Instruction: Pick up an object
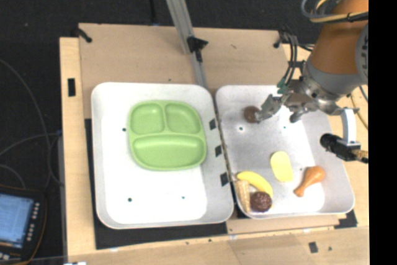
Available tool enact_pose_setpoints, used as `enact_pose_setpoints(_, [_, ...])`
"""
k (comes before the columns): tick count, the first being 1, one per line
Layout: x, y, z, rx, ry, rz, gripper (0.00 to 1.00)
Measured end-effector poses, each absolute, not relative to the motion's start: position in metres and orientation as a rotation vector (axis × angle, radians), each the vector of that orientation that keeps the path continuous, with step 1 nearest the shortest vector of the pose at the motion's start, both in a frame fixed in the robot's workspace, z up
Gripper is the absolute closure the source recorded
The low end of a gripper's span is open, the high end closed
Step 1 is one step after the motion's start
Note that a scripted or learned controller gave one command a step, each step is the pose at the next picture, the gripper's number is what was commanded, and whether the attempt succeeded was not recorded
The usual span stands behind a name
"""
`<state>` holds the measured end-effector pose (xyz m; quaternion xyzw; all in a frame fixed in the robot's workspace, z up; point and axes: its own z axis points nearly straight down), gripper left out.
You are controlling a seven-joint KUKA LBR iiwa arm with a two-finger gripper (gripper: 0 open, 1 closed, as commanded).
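The right bin [248, 96] holds several small items. A small brown ball [250, 113] lies near its back left. A pale yellow oval piece [281, 166] sits in the middle, with an orange drumstick-shaped toy [309, 180] to its right. At the front left lie a yellow banana [254, 182] and a dark round piece [260, 201]. My gripper [283, 110] hangs over the back of this bin, open, with nothing between its fingers. Its left finger [269, 106] is just to the right of the brown ball.
The left bin [111, 195] holds a green divided plate [167, 135]. A grey metal post [177, 3] slants up from between the bins at the back. The arm's grey and orange body [338, 53] overhangs the right bin's back right corner.
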<state>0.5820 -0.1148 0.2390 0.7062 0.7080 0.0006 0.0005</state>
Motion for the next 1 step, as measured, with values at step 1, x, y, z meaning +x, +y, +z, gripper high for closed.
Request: enact_pose_setpoints(1, [0.5820,-0.1149,0.2390,2.219,2.222,0.002,0.00])
